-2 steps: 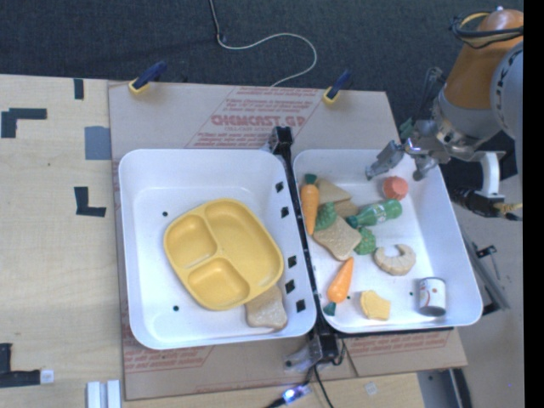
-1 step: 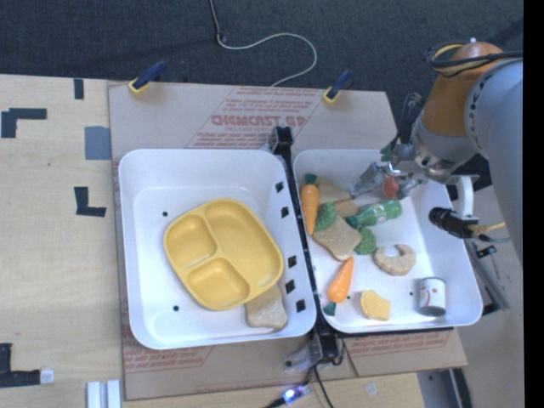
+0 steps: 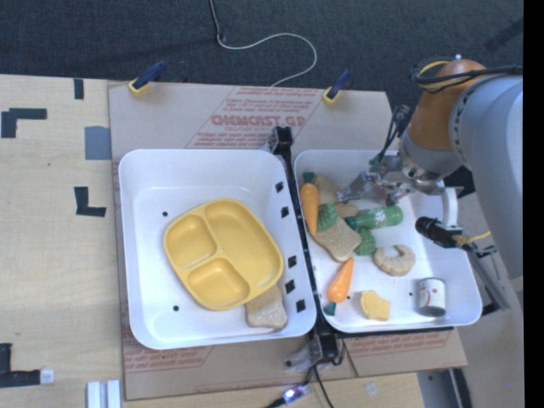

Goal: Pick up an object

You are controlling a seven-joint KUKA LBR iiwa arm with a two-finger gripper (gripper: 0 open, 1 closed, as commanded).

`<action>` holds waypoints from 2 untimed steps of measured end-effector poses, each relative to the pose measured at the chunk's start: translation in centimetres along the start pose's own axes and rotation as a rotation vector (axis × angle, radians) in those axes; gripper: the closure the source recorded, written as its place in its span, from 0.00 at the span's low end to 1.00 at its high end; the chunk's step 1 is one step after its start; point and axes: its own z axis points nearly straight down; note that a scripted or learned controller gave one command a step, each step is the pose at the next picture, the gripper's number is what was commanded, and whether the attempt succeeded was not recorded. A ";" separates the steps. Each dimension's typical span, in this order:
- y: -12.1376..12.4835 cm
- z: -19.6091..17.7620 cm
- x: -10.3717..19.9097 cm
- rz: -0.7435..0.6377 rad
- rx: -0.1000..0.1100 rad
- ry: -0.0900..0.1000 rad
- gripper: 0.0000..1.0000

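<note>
In R bin [image 3: 476, 313]: pincer [image 3: 374, 187] above green veg [image 3: 378, 218]; carrots [image 3: 309, 206] nearby

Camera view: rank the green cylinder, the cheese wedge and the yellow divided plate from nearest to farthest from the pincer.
Measured from the pincer over the right bin:
1. Green cylinder, just below it in the right bin.
2. Cheese wedge, near that bin's front edge.
3. Yellow divided plate, across the divider in the left bin.
</note>
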 end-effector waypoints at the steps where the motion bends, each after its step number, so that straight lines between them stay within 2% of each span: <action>1: 0.3 -1.4 0.0 -0.002 -0.011 -0.006 1.00; 2: 0.4 -5.9 -0.6 0.000 0.001 -0.003 1.00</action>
